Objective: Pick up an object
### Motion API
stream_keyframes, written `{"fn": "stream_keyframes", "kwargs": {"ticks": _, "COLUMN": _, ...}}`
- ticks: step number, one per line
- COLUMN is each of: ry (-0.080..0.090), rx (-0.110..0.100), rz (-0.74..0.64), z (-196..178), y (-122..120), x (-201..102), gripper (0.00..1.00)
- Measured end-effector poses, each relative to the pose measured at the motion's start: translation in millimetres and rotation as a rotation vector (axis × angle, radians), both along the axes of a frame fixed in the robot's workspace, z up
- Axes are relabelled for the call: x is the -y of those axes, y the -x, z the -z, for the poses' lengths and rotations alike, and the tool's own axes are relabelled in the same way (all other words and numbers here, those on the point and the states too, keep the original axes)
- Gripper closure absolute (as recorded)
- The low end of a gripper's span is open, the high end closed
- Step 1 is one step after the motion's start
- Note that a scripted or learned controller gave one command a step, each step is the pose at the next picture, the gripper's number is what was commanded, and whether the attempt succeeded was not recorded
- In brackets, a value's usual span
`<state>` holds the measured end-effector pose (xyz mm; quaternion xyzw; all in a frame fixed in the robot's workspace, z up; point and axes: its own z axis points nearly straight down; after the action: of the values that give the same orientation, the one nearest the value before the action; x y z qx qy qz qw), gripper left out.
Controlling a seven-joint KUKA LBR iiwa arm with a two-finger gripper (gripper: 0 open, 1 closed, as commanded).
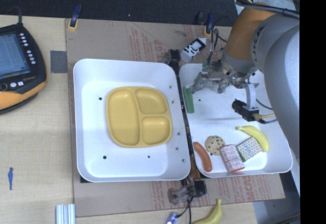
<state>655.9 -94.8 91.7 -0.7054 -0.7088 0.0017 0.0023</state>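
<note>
Here the claw (189,96), fingers unreadable, hangs by a green stick (189,101), far from banana (256,136) and cookie (214,144).

The wooden table (35,141) carries a cardboard sheet (127,34) bearing two white bins (91,116), a teach pendant (18,67) at left, a banana (211,214) in front.

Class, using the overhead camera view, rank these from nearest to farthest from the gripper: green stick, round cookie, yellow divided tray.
Gripper.
1. Green stick, right bin's left edge, beside the gripper.
2. Yellow divided tray, middle of left bin.
3. Round cookie, right bin's front.
</note>
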Motion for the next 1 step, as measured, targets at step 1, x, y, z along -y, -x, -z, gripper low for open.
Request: {"fn": "stream_keyframes", "kwargs": {"ticks": 1, "ry": 0.0, "rx": 0.002, "rz": 0.0, "z": -3.7, "y": -0.2, "x": -1.0, "gripper": 0.0}}
